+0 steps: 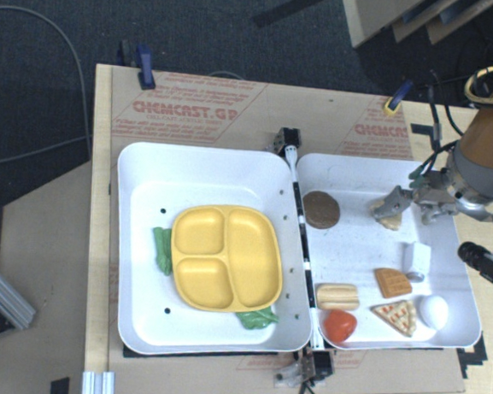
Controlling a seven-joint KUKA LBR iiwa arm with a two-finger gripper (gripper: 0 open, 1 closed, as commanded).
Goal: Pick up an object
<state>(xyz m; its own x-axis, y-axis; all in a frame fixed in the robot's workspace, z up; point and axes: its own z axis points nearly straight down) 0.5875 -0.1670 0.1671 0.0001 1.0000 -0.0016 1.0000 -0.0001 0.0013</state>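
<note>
Gripper point(397, 207) fingers are hanging over the far part of the right bin point(470, 289), closing on a small tan piece point(389, 218) pinched between their tips. Lying elsewhere in that bin are a brown round cookie point(321, 209), a bread roll point(336, 295), a tomato point(339, 326), a pizza slice point(396, 316), an egg point(433, 312) and a cracker point(392, 282). Sitting in the left bin point(132, 225) is a yellow divided tray point(224, 257).

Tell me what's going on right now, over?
Gripper low in right white bin, over small tan food piece. Grasp unconfirmed. Round brown patty beside it, apart.
</note>
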